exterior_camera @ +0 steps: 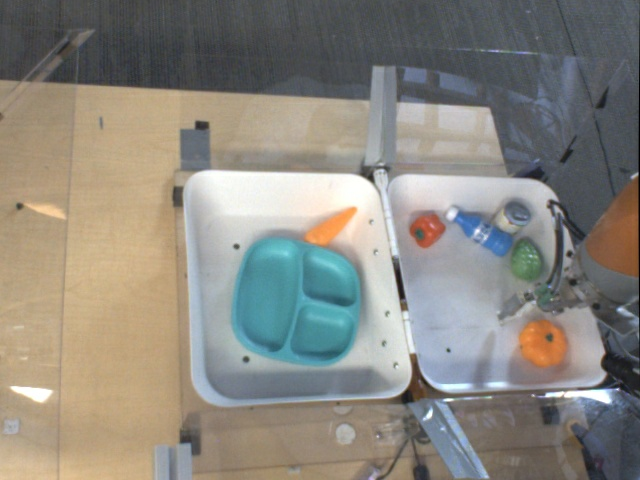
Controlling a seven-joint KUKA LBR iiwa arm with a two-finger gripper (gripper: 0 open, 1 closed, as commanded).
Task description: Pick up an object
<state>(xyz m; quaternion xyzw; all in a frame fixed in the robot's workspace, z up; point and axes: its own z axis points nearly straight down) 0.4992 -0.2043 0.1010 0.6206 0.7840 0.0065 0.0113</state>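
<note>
The arm comes in from the right edge, and most of it is cut off by the frame. All you get is a slice of the orange band (617, 230) up by the right bin's far-right corner, then some grey wrist hardware and dark cables below it. The gripper (532, 301) hangs low over the right bin (450, 353), near its right wall. One thin metal finger (512, 308) pokes out to the left over the bin floor. The whole tool is small and tangled up with cabling, so I honestly can't tell whether it's open or closed, and nothing is visibly clamped in it.

Everything else, going by the right bin:
- small orange pumpkin (542, 343) in the near-right corner, just below the gripper, looks close but apart from it
- green round thing (526, 259) by the right wall, just above the gripper, partly crossed by a cable
- blue bottle with a white cap (478, 229) lying tilted near the far wall
- grey round object (516, 213) touching or nearly touching the bottle's far end, too blurry to name
- small red object (427, 229) toward the far-left corner, maybe a pepper or tomato

The left bin (215, 298) sits right up against it and holds a teal divided plate (296, 300) with three compartments, plus an orange carrot (331, 225) lying just beyond the plate's far edge, toward the right bin.
</note>
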